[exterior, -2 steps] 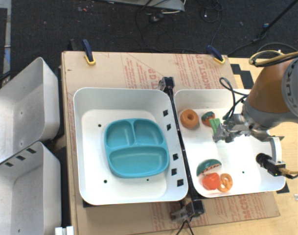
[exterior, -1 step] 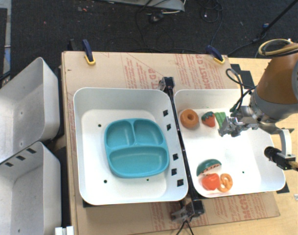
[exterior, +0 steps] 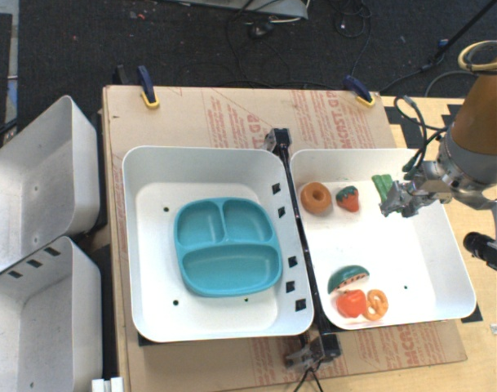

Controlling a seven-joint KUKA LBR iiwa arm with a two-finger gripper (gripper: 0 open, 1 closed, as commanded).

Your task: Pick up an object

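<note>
Orange pepper [exterior: 353,303] lowest in right bin [exterior: 444,256], gripper [exterior: 397,202] beside green toy [exterior: 383,188], opening unclear

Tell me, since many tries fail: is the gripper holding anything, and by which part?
It cannot be told. The gripper sits right beside the green object in the right bin, but nothing shows clearly between its fingers.

A grey arm [exterior: 468,158] with an orange band, black cables trailing, its metal wrist seemingly blurred
</note>
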